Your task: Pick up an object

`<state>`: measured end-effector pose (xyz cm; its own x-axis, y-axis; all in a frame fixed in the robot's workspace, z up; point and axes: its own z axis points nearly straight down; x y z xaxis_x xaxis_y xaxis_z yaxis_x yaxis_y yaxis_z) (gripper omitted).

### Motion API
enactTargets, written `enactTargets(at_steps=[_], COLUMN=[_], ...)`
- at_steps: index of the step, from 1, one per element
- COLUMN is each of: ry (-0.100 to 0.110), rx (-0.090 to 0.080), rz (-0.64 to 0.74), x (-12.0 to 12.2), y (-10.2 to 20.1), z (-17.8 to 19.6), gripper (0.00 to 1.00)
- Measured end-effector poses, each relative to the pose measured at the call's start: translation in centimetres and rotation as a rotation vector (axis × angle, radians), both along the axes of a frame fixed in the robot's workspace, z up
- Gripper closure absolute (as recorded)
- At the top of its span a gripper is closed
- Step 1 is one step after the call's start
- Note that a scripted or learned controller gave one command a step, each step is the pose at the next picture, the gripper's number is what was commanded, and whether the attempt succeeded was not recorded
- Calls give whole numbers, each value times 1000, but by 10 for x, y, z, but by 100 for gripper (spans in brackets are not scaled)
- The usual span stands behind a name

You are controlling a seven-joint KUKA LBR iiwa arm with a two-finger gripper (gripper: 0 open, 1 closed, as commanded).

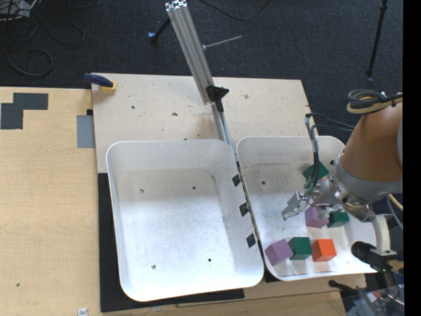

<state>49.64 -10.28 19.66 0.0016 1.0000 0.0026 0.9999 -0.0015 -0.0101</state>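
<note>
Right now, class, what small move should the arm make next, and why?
Probably a short descent onto the purple block just under the gripper. That block lies nearest it in the right bin; the purple, green and orange cubes sit further toward the front rim.

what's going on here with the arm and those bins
A robot arm reaches in from the right over the right bin, with its pincer low inside it. Near the front of that bin sit a purple block, a green block and an orange block in a row; another purple block lies just under the wrist. Nothing shows between the fingers, so no pick yet. The left bin is to the side.
</note>
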Motion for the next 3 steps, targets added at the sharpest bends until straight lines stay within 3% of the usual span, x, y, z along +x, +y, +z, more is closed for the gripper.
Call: enactTargets(at_steps=[2,3], ry=[-9,-7], rx=[-1,1], rz=[0,-9], x=[-6,-6], y=[-3,-4], z=[-105,-94], gripper=[0,100])
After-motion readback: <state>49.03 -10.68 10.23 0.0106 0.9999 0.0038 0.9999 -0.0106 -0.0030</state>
